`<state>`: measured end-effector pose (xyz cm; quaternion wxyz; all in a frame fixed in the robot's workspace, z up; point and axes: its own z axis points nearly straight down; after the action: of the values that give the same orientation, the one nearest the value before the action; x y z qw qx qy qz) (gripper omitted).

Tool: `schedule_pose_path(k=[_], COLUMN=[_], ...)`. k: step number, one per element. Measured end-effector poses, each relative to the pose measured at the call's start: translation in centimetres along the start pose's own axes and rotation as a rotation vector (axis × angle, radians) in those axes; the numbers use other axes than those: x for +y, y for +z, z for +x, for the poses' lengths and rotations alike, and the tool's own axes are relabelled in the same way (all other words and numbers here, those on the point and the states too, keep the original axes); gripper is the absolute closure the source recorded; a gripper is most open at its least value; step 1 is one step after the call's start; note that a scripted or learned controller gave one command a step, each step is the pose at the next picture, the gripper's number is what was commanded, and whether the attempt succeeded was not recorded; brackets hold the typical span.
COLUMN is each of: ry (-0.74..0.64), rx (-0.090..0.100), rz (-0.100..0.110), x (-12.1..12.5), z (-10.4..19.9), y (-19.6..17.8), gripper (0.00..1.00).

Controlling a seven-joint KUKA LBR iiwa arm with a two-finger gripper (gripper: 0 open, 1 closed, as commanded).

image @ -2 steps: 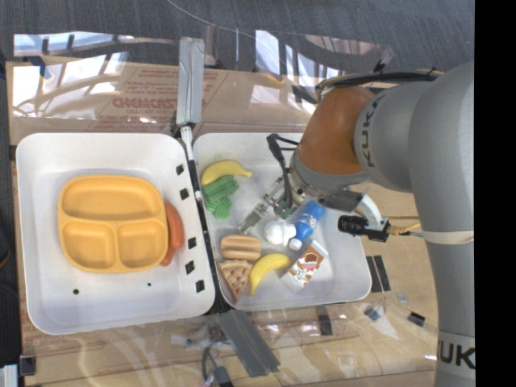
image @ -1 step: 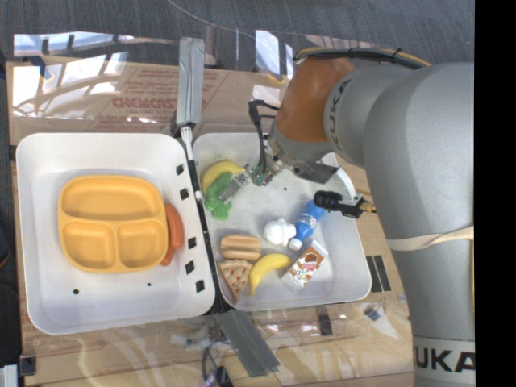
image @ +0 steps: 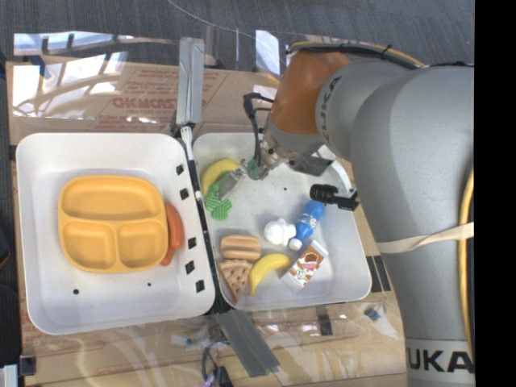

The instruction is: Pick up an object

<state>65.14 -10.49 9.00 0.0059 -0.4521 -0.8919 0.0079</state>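
Right now the big grey KUKA arm [image: 403,176] fills the right side, bending in over the right bin [image: 347,272], its orange band [image: 302,95] sitting above the wrist. Beneath it the table [image: 121,95] shows brown cardboard with red print behind two shallow white bins set side by side.

Next in size, the left bin [image: 48,297] carries a yellow divided tray [image: 113,220] with three compartments, and an orange hot-dog sausage [image: 173,230] lies touching the tray's right edge, against the bin's right wall.

Over in the right bin, the gripper [image: 242,174] reaches down toward the near-left corner by the divider. I cannot tell from here whether its fingers are wide or narrow, since they are small and dark against the toys. Just beside its tip lies a yellow banana [image: 218,172], and touching that, a green ridged toy [image: 218,206].

Further toward the front of the bin sit a hot-dog bun [image: 240,246], a second banana [image: 266,268] curving beside it, and a waffle-patterned piece [image: 234,279] at the front-left corner. Near the middle a small blue bottle [image: 308,220] lies tilted, a white round object [image: 279,232] touching its lower end, and a little printed carton [image: 306,266] just below them.
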Motion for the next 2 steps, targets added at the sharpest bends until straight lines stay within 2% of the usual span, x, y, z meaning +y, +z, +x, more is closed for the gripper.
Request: schedule_pose_path(k=[1, 2], ry=[-0.105, 0.043], rx=[-0.007, -0.011], rz=[-0.021, -0.033], x=[0.8, -0.7], z=[0.0, 1.3], y=[-4.2, -1.1], gripper=[0.00, 0.00])
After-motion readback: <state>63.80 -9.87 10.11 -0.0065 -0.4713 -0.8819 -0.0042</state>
